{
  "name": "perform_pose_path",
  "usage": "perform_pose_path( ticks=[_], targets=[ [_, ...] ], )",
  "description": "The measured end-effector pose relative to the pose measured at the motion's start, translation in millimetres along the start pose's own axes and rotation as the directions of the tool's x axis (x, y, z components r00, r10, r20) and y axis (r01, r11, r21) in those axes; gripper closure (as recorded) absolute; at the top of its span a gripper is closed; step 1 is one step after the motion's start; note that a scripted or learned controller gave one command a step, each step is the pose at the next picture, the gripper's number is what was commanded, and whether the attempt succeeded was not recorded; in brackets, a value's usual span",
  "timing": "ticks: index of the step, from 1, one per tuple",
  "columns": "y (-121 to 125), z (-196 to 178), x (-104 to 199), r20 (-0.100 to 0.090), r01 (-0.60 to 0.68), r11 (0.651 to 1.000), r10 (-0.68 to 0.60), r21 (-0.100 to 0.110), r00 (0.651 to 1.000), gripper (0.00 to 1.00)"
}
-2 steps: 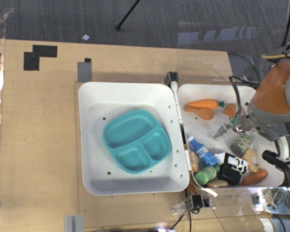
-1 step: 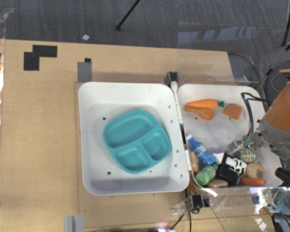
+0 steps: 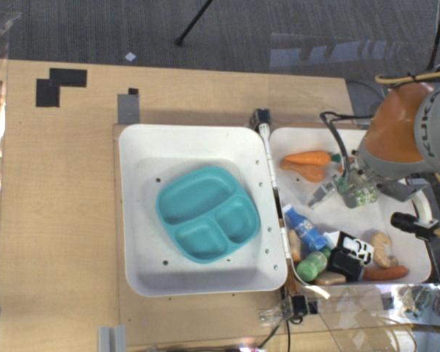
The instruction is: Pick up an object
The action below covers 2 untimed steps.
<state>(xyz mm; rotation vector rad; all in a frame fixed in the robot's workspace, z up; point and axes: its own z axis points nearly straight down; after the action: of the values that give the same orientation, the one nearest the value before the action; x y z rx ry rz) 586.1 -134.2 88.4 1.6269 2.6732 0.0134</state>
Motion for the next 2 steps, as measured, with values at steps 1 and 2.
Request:
perform_pose_path(
  ticks=[1, 2],
  targets=[
    [75, 5, -26, -0.019, -0.016, 0.999, 0.016, 0.041, 1.0, 0.0],
    [75, -7, -26, -0.022, -0.01, 0.999, 0.011, 0.046, 1.0, 1.0]
  ],
)
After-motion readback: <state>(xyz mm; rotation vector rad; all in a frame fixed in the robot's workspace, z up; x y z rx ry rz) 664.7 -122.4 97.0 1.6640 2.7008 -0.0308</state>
